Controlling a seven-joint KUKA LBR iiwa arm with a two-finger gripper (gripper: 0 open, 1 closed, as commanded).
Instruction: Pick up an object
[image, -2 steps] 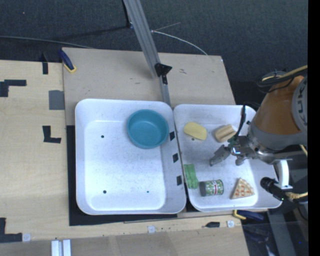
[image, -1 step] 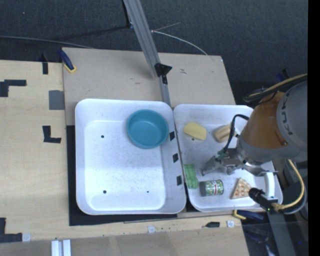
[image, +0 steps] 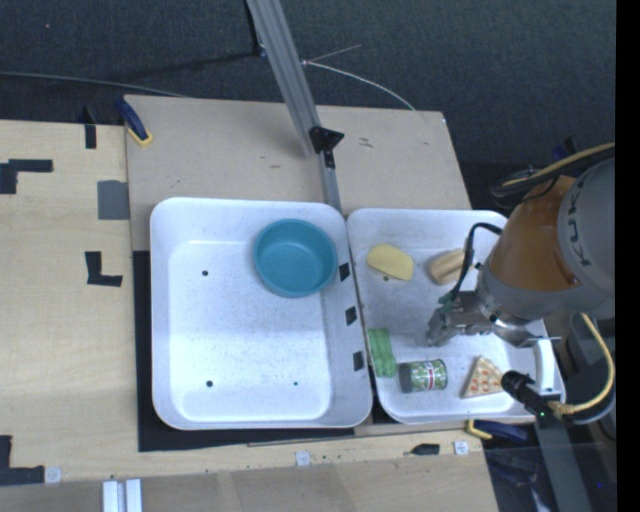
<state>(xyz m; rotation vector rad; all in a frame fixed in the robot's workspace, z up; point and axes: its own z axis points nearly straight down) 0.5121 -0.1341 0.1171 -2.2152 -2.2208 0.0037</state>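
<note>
White plastic makes up both bins, so small things cannot roll away. The hand (image: 447, 325) hangs low in the right bin (image: 415, 225); I cannot tell if it is open or closed. Nothing sits in it yet. A little can (image: 423, 376) lies just below it, a pizza slice toy (image: 483, 378) beside that, and a yellow lump (image: 390, 262) above-left. Farther left, the blue bowl (image: 294, 257) rests in the left bin (image: 200, 330). Around them is a pale wooden counter (image: 60, 330).

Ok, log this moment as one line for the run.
pincer low in right bin | grasp: not visible | nearest: can, pizza slice | left bin: blue bowl
</note>
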